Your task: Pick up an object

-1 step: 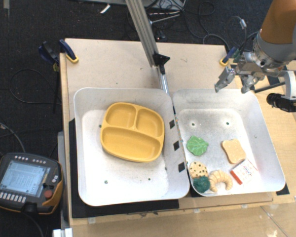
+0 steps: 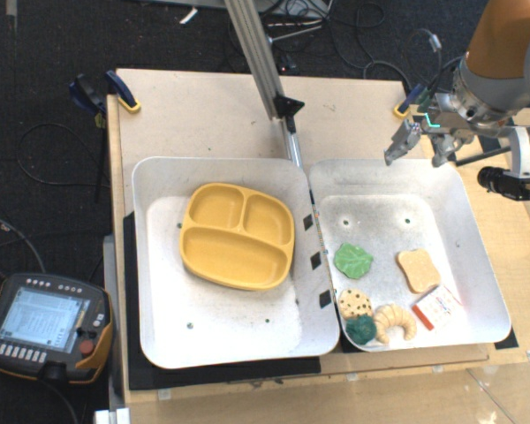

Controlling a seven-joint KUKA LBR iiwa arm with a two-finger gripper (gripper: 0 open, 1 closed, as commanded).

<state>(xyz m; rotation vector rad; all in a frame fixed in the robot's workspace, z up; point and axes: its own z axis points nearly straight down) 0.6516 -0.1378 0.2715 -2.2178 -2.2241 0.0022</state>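
Gripper [image 2: 421, 146] hovering with fingers parted, gripping nothing, above right bin [image 2: 477, 237] far rim | bread slice [image 2: 418, 270] lying mid-bin, right of lettuce leaf [image 2: 353, 261] | likely light, rigid; grasping across its narrow edges.

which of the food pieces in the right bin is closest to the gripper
The light green lettuce piece. It lies highest in the right bin, just above the toast slice, while the cookie, croissant, and packet sit farther from the gripper.

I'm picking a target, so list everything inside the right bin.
Inside the right bin lie a green leaf, a bread slice, a cookie, a croissant, a dark green piece and a red-and-white packet. Anything under them is covered.
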